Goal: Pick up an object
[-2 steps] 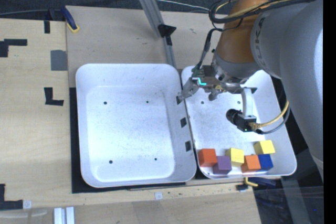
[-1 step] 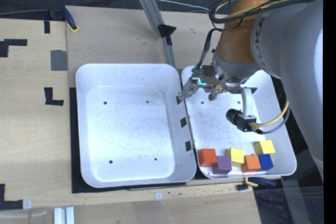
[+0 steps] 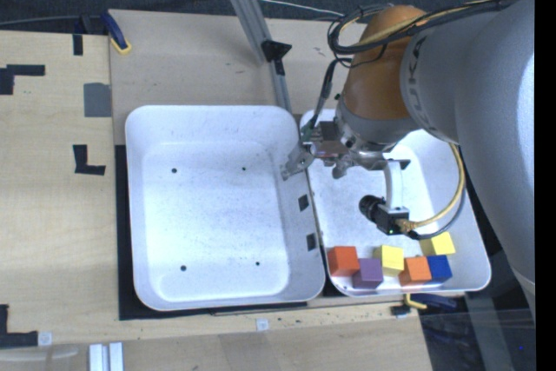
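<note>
Several small blocks lie along the near edge of the right bin (image 3: pixel 469 213): an orange block (image 3: pixel 343 259), a purple block (image 3: pixel 371 271), a yellow block (image 3: pixel 393 258), a second orange block (image 3: pixel 417 269), a blue block (image 3: pixel 440 268) and another yellow block (image 3: pixel 441 243). My gripper (image 3: pixel 321 159) hangs under the orange wrist band, over the far left part of the right bin, close to the wall it shares with the left bin. It is well away from the blocks, and nothing shows in its grasp. The wrist hides most of it.
The left bin (image 3: pixel 139 187) stands beside the right one. A slanted metal pole (image 3: pixel 248 0) rises from behind the bins. The grey arm covers the right side of the view. A black cable loop (image 3: pixel 382 213) hangs over the right bin.
</note>
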Robot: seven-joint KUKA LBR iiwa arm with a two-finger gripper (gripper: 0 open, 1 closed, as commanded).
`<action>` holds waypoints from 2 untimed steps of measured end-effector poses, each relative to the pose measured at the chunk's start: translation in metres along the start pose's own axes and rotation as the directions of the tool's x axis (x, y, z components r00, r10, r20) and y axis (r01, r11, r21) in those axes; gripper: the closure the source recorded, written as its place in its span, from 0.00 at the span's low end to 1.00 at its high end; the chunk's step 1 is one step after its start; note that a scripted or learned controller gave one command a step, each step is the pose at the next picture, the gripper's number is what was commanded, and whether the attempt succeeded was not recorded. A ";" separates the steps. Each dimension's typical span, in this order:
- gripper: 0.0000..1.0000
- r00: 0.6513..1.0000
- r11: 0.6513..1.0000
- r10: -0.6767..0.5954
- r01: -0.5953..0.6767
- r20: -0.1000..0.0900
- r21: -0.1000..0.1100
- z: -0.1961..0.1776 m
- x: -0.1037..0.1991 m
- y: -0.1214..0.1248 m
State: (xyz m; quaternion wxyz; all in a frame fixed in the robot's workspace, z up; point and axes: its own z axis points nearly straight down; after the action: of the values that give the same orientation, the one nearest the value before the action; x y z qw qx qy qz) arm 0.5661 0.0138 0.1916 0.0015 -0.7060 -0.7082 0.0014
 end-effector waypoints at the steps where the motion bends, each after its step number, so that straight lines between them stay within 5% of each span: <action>1: 0.00 1.000 1.000 -0.003 0.003 -0.002 0.004 0.001 0.056 -0.065; 2: 0.00 1.000 1.000 0.002 -0.002 0.000 -0.001 0.000 0.053 -0.062</action>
State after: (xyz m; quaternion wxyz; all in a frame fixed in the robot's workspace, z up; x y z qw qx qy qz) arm 0.5039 0.0662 0.1914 0.0012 -0.7066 -0.7076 0.0012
